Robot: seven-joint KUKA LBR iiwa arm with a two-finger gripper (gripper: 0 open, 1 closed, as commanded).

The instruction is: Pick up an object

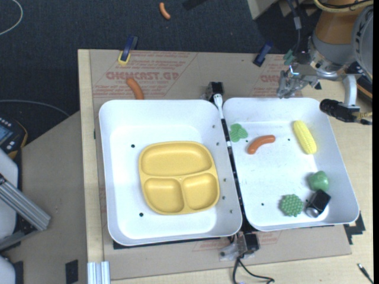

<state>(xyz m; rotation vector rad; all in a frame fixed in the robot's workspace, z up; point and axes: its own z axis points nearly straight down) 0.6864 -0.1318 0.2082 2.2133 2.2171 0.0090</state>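
Writing: red print on brown board (177, 70) behind the bins, reads approx "CHEMCAST GP". More red print twd far right of board, too faint to read.
Arm: grey arm (337, 31) w/ orange band comes in at top right, wrist pointing down.
Gripper: gripper (290, 87) sits over the board just behind far rim of right bin (266, 176), abt mid-rim. Not touching any toy. Open or closed: can't tell, too small and blurry.
Pick targets: all lie in right bin, apart from each other except as noted.
- green leafy toy (238, 132): far-left corner, near the divider
- orange sausage (261, 144): just right of leafy toy, lying at a slant
- yellow corn (304, 136): far-right area, lying lengthwise
- green pepper-ish toy (318, 180): near right wall
- black block (318, 203): near-right corner, just below pepper-ish toy
- green knobbly ball (291, 205): touching or just beside black block, on its left
Nearest gripper: corn and sausage, w/ bin rim between.
Left bin (118, 129): yellow 3-section tray (177, 176) in middle.
Outside bins: 2nd sausage (135, 88) on board at far left; 3rd sausage (164, 10) on dark floor; blue-yellow clamp (126, 51) and blue clamp (262, 55) on board's far edge; black clip (216, 90) at far end of seam btw bins.
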